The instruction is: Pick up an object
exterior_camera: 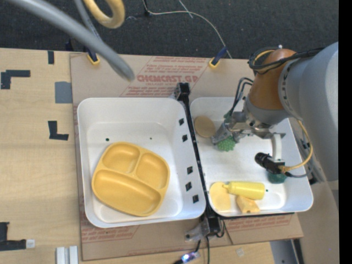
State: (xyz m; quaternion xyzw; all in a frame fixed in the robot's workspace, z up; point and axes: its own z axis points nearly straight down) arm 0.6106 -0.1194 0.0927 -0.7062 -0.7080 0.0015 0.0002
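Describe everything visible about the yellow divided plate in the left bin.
The yellow divided plastic plate is a rounded-square tray with raised ridges splitting it into three compartments: one long one along its lower-left side and two smaller ones toward the upper right. Its surface looks smooth and slightly glossy, and nothing lies in the compartments. It rests flat, turned at an angle, on the floor of the left shallow white bin, in the part nearer the camera. Only the bin touches it.

Wooden bench (pixel 33 147) — brown cardboard sheet (pixel 159 78) on it, two white bins (pixel 88 114) side by side.
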